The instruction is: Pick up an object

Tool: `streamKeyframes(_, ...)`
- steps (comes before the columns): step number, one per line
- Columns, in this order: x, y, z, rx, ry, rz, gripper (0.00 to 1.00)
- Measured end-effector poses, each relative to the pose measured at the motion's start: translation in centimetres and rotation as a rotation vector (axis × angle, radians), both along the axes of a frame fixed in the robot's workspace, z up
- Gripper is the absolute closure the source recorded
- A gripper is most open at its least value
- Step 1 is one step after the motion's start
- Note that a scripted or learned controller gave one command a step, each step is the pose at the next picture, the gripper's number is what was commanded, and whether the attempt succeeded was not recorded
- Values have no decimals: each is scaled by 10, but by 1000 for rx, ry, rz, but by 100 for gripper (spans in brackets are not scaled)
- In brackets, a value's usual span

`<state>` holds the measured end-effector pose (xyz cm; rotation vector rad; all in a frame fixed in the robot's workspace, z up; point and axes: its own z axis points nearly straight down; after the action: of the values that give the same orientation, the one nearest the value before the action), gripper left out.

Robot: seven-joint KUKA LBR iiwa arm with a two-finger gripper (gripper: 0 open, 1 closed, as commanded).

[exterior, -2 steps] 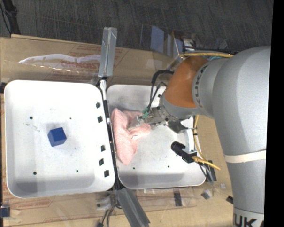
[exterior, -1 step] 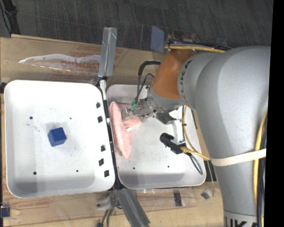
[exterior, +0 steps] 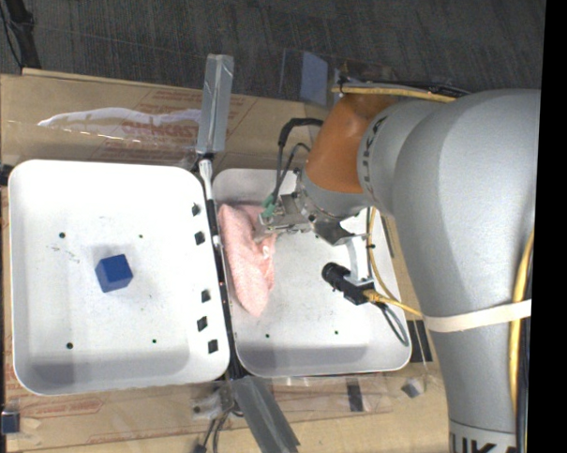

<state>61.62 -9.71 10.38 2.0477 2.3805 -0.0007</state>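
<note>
A pink soft cloth-like object (exterior: 246,257) lies along the left wall of the right bin (exterior: 306,349). A small blue cube (exterior: 114,272) rests in the left bin (exterior: 40,210). My gripper (exterior: 276,218) is down in the right bin at the upper right edge of the pink object, touching or just above it. The wrist and its orange band (exterior: 336,148) hide most of the gripper from the camera.
The grey arm (exterior: 462,229) covers the right side of the right bin. A black cable fitting (exterior: 345,282) hangs over the right bin's floor. A divider with black clips (exterior: 206,274) separates the bins. Cardboard (exterior: 110,119) lies behind them.
</note>
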Motion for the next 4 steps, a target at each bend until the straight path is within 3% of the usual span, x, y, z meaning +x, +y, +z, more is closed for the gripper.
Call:
streamKeyframes(1,0,-1,0,-1,0,0,0)
streamKeyframes(2,38,-6,-10,1,2,54,0)
streamKeyframes(3,-2,-17,-10,1,1,26,0)
streamKeyframes(4,-2,-15,0,3,3,28,100)
